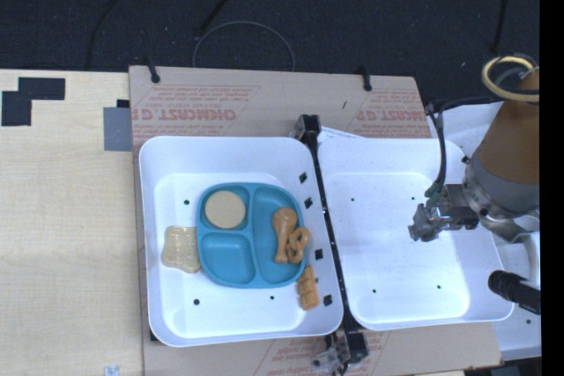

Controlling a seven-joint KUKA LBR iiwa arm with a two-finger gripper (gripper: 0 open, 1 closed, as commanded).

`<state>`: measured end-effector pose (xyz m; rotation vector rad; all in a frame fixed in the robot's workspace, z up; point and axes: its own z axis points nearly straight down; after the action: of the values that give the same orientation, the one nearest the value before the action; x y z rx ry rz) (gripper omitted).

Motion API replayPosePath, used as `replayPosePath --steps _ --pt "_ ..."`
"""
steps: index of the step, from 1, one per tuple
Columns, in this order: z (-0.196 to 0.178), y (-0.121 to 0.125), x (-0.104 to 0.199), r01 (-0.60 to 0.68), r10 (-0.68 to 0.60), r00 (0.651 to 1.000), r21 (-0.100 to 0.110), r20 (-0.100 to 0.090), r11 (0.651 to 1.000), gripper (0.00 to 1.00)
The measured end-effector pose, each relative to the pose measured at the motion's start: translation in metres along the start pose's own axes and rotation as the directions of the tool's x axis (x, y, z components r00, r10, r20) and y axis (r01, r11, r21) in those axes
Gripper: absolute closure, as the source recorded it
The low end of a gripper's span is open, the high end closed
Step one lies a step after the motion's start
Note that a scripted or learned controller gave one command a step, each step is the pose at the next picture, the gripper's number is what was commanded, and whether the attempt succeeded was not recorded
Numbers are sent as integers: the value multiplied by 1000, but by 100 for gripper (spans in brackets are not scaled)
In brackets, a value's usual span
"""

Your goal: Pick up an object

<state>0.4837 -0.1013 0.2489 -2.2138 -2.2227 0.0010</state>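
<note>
Dark carpet with loose cables lies beyond a pale wooden desk [62, 216], on which a cardboard sheet carries two shallow white bins side by side; the left bin [167, 167] holds a blue divided tray [231, 260] at its centre, with a round tan disc [224, 209] in the tray's ten o'clock compartment, a knobbly tan pretzel-like piece [289, 235] in its three o'clock compartment, a pale bread-shaped slab [181, 248] touching the tray's rim at nine o'clock, and a small brown lump [307, 287] just beside the tray at five o'clock; the right bin [388, 295] has the claw [426, 223] over its floor toward three o'clock, well apart from every object, with nothing between its tips, and how far it is parted I cannot tell; these look like light toy foods, probably stiff plastic or foam and not fragile; the slab outside the tray seems the easiest choice, taken across its narrow width; the tray is likely slippery and awkward, too broad except at the rim.
</note>
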Motion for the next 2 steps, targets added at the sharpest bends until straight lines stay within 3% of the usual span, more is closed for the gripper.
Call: replayPosePath --steps 2 --pt "19 14 106 0 0 1000 0 1 1000 100"
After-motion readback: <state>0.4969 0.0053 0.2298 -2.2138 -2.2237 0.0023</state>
